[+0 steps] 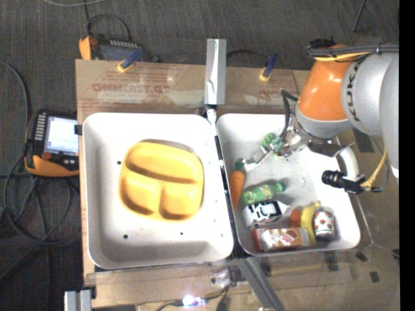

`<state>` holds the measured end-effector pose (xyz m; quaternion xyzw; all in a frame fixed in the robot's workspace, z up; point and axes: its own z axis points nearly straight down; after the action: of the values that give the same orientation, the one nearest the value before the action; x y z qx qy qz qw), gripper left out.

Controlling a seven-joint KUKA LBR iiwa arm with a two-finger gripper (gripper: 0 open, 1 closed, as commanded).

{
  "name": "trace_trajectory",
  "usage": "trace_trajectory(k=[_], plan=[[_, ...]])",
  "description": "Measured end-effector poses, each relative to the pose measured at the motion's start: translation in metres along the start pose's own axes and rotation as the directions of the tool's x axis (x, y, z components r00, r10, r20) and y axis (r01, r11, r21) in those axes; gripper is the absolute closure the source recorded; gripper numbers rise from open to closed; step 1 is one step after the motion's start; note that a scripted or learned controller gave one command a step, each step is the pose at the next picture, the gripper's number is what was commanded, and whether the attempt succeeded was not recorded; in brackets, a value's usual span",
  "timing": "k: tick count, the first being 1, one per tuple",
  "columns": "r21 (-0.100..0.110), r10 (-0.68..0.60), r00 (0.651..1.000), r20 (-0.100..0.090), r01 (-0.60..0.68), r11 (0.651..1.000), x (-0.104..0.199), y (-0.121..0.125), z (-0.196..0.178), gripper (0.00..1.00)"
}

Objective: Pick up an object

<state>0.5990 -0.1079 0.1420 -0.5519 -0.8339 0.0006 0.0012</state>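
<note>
My arm point(353, 92) enters from the right side of the camera view, with the orange band positioned over the upper right corner of the right bin point(353, 241). My end effector point(280, 144) sits low over the upper middle area of that bin. Its state cannot be determined from this view. A small green-and-white item point(271, 139) lies at the end effector; whether it is grasped cannot be determined.

Contents of the right bin:
- An orange carrot point(237, 185) lies against the left wall, lengthwise along it.
- A green bottle point(263, 192) lies on its side just right of the carrot.
- A black-and-white carton point(264, 210) lies directly below the green bottle, touching or nearly touching it.
- A red-labelled package point(281, 239) lies flat along the lower wall.
- A yellow bottle point(306, 217) lies just above the package's right end.
- A small can point(324, 224) with a red-and-white label sits beside the yellow bottle, near the lower right corner.

The left bin point(104, 238) holds a yellow divided tray point(162, 180) near its centre, with three compartments facing up.

Both bins rest side by side on the counter point(149, 86), which carries a brown board with printed lettering. A handheld control pendant point(55, 142) with a lit screen lies on the floor to the left of the counter. Cables point(19, 199) run across the floor around it.
</note>
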Motion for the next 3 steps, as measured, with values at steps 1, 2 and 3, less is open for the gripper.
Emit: trace_trajectory(k=[1, 2, 3], plan=[[-0.002, -0.060, 0.998, 0.002, 0.060, 0.998, -0.037, 0.015, -0.051, 0.00], [-0.001, -0.061, 0.998, 0.005, 0.061, 0.998, -0.052, 0.036, 0.045, 0.00], [0.006, -0.108, 0.994, -0.007, 0.108, 0.994, -0.090, 0.037, 0.053, 0.00]])
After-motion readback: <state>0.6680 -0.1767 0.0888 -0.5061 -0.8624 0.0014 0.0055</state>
